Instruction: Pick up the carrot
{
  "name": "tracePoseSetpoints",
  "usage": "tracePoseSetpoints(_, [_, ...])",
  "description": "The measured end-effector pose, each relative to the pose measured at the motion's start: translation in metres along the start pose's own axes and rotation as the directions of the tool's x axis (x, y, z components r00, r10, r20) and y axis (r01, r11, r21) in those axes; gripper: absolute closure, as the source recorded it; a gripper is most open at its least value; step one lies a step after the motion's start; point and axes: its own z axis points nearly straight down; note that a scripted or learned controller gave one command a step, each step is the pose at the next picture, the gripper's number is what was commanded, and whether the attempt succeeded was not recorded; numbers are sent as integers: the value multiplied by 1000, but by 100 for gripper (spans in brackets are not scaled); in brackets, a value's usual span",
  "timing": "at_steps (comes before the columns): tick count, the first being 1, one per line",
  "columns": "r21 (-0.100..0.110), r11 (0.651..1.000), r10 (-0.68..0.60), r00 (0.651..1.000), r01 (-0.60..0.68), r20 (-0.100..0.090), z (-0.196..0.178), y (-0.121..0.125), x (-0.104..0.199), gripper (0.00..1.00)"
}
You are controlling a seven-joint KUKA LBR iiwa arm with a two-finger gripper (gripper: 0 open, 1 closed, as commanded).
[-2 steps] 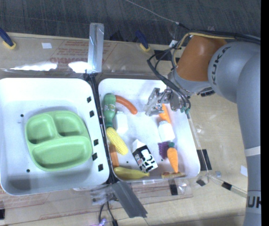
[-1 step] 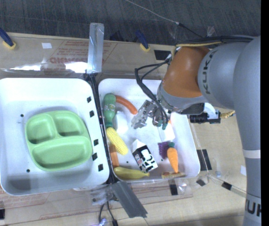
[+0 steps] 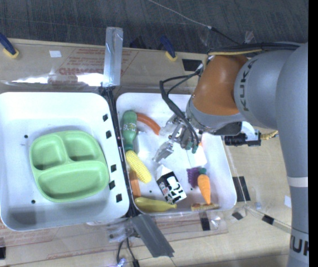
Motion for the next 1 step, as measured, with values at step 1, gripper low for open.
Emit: tracePoseSetpoints(1, [1,993,-115,993,115,-1,35,-76,52,0])
